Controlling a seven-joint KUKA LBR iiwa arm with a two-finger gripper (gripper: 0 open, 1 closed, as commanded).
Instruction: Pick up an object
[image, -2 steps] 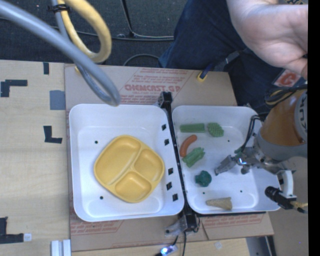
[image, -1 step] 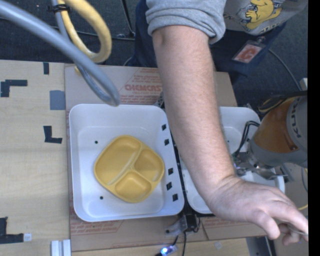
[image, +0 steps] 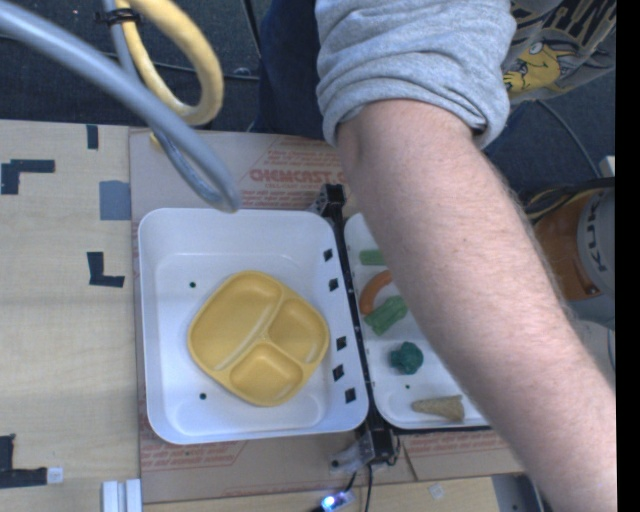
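A person's bare forearm (image: 470, 270), in a grey sleeve (image: 415, 60), was laid diagonally across the right side of the scene, from the top centre down to the lower right corner, and much of the right bin (image: 400, 415) was hidden beneath it. The robot arm (image: 590, 250) was glimpsed at the right edge, grey with an orange band, behind the forearm; whether the end effector was open or closed could not be told. In the left bin (image: 160, 300) a yellow divided plate (image: 260, 337) with three compartments was seen lying flat near the middle. In the uncovered strip of the right bin, several small objects were seen in a rough line from top to bottom: a pale green piece (image: 372, 257), an orange curved piece (image: 375, 291), a green oblong piece (image: 387, 314) just beside it, a dark green lump (image: 405, 357) and a tan cone-shaped piece (image: 440, 407) near the bin's front wall. A grey hose (image: 120, 85) and a yellow hose (image: 190, 55) were seen crossing the upper left above the bench (image: 60, 330).
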